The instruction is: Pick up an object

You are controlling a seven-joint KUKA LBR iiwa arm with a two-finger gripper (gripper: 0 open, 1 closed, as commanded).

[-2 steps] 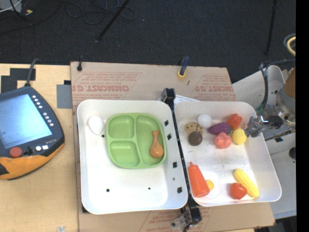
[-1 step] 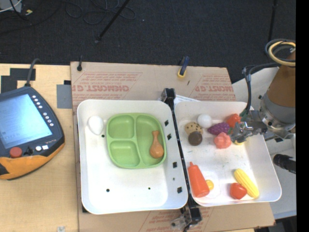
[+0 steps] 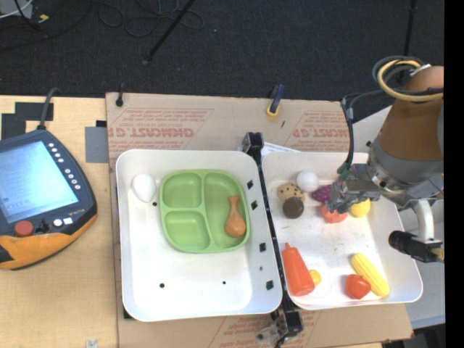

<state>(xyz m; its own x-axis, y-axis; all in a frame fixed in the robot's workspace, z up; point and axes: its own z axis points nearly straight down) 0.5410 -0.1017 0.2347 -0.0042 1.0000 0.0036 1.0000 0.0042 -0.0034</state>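
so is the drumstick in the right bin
No, the drumstick lies in the green tray, which sits in the left bin.

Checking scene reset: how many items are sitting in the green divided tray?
1. A toy drumstick lies in the right compartment of the green tray in the left bin. The white egg sits outside the tray, at its upper-left. Nothing looks hidden.

A divided plate (image 3: 190, 216) holding a drumstick (image 3: 234, 218) sits in the left bin (image 3: 145, 288), an egg (image 3: 143, 187) beside it.
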